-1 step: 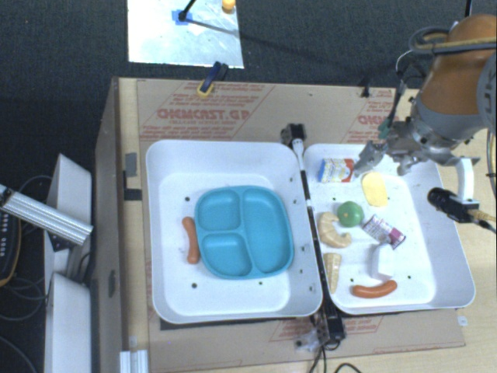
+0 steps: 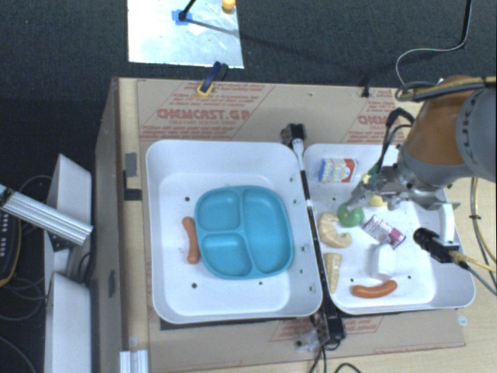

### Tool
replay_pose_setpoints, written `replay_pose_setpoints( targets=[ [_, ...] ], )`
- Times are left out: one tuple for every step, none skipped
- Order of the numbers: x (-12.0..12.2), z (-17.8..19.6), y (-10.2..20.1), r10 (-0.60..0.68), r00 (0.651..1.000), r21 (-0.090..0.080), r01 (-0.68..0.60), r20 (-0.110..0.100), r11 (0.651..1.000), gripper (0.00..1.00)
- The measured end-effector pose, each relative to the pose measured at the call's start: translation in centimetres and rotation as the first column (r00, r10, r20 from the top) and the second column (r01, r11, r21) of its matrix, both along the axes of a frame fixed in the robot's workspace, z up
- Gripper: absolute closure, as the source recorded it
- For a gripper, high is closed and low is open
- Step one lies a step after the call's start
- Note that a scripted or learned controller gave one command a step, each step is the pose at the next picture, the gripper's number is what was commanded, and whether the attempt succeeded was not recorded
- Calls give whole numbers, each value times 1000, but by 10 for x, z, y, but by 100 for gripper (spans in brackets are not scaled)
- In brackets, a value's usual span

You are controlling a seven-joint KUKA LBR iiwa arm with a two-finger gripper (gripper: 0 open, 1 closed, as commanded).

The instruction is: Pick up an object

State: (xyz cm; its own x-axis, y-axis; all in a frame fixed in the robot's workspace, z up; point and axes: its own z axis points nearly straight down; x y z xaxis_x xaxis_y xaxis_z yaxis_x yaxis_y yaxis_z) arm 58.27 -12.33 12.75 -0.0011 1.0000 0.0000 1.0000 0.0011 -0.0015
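Gripper point(image 2: 363, 196) sat low in the right bin point(image 2: 458, 290), fingers' state impossible to tell. Green ball point(image 2: 350, 216) was touching just below it, yellow piece point(image 2: 377, 201) beside it. Milk carton point(image 2: 337, 169) was up-left, croissant point(image 2: 333, 231) and sausage point(image 2: 373, 289) further down. Left bin point(image 2: 167, 169) held blue tray point(image 2: 243, 231).

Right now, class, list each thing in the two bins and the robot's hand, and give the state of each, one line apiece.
blue tray: flat in left bin, compartments bare.
left sausage: lying beside the tray.
small carton: lying in right bin.
green ball: resting under the hand.
croissant: lying flat.
right sausage: lying near front wall.
hand: low over right bin, grip unclear.
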Motion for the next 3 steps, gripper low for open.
replay_pose_setpoints(
  targets=[
    [4,-43,11,1,1000,0,-1,2,1000,0],
    [3,-43,20,1,1000,0,-1,2,1000,0],
    [3,-33,20,3,1000,0,-3,4,1000,100]
  ],
)
